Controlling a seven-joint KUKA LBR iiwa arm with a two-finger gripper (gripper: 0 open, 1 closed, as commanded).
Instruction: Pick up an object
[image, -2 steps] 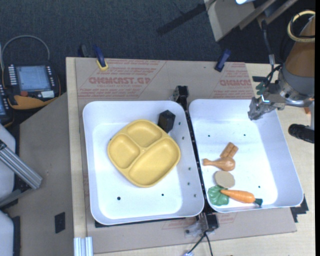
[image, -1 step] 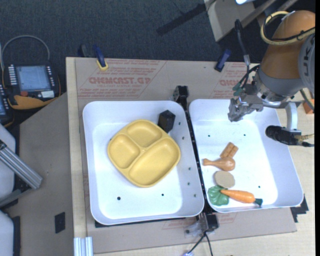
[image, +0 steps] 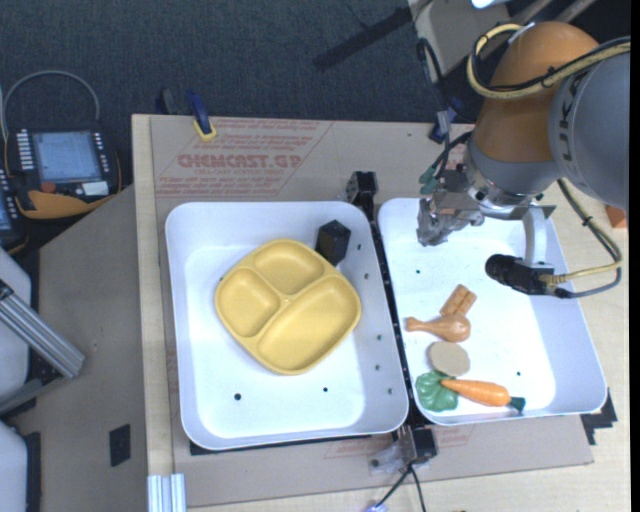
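We see the gripper (image: 436, 232) over the right bin (image: 560, 345), finger state we cannot tell, toy carrot (image: 478, 392) well below it, wooden chicken leg (image: 445, 322) between, yellow divided plate (image: 288, 304) to its left.

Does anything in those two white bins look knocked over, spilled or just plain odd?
Little stands out. The yellow divided plate sits askew in the left bin, a small black block touching its rim. Nothing looks spilled or broken.
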